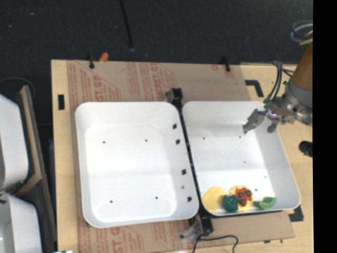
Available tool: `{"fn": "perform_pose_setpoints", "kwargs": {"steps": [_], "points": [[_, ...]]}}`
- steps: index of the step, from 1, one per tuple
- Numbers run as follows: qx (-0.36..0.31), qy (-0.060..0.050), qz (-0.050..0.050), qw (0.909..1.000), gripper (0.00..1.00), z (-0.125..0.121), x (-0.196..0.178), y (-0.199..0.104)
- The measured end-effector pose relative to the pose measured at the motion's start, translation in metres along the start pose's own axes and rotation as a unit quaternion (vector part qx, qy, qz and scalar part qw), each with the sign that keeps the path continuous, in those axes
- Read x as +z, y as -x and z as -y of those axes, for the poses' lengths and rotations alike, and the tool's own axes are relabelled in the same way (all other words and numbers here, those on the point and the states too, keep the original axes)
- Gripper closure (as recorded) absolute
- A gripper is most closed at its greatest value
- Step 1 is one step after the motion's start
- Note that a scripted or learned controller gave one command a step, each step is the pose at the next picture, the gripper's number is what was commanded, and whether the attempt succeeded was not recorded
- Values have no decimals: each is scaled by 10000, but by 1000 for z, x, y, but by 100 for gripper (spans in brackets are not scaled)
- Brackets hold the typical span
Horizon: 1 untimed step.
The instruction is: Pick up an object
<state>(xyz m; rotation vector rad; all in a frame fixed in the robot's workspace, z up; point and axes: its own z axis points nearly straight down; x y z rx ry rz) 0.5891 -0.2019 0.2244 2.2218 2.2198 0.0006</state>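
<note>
Nearest the lens, four small things huddle against the right bin's (274, 157) front wall: a yellow disc (212, 197), a teal lump (230, 203), a red-and-yellow toy (243, 194) and a green piece (267, 202). My gripper (261, 119) hangs over that bin's far corner, well apart from them; whether it is released or clenched I cannot tell. I judge this the approach: next I must travel toward the front wall and descend over one piece.

The two bins (131, 162) look like smooth white plastic with a soft sheen; the desk (137, 80) is pale wood under a matt cardboard sheet printed in red; the pincer (261, 121) looks like dull grey metal; the floor (184, 20) beyond is dark, rough and matt
</note>
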Motion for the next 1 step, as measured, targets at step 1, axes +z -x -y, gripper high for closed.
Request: {"fn": "perform_pose_setpoints", "kwargs": {"steps": [1], "points": [[13,-2,3,10000,0,42,-5,22]]}}
